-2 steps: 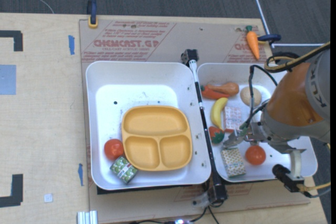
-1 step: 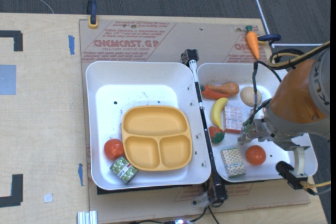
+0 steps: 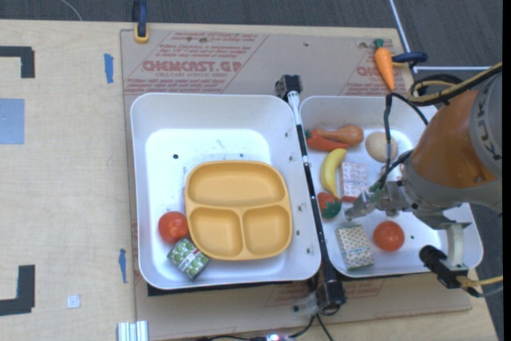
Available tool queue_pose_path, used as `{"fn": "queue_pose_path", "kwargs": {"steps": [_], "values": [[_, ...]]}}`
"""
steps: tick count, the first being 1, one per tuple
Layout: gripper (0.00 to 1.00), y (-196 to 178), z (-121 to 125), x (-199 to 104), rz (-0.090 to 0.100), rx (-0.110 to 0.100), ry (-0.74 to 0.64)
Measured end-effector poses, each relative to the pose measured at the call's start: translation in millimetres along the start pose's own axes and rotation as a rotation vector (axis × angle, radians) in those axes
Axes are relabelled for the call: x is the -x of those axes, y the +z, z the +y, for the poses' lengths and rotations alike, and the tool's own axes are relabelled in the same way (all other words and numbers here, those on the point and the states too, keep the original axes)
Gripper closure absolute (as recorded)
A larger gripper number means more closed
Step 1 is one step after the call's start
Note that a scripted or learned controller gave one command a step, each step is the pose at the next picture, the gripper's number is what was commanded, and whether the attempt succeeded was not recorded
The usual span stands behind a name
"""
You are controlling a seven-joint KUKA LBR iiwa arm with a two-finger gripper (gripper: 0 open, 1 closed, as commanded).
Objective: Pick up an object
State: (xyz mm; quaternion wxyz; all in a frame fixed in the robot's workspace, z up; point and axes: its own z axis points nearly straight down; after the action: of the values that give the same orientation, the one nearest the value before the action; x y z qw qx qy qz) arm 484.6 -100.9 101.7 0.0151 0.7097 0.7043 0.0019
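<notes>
Two shallow white bins are shown side by side on a bench. In the left bin [image 3: 144,172] a yellow divided tray [image 3: 238,208] is placed at the centre, with a red tomato [image 3: 172,226] touching its left edge and a green-patterned packet [image 3: 187,258] at its near left corner. In the right bin [image 3: 471,255] a carrot-like orange vegetable [image 3: 335,137] lies at the far side, a beige egg-shaped object [image 3: 380,144] to its right, a banana [image 3: 331,169] below them, a printed card packet [image 3: 354,180] beside the banana, a strawberry [image 3: 329,204] near the divider, a small patterned box [image 3: 354,246] at the near side, and a second red tomato [image 3: 389,235] just right of the box. The gripper [image 3: 363,206] is seen above the right bin, between the card packet and the box; whether it is released or clenched cannot be told, and nothing is visibly grasped. The grey arm with its orange band [image 3: 447,148] enters from the right.
</notes>
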Motion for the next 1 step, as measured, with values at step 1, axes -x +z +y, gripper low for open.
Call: {"fn": "queue_pose_path", "kwargs": {"steps": [1], "values": [[0.00, 11.0, -2.9, -5.8, 0.013, -0.013, -0.005]]}}
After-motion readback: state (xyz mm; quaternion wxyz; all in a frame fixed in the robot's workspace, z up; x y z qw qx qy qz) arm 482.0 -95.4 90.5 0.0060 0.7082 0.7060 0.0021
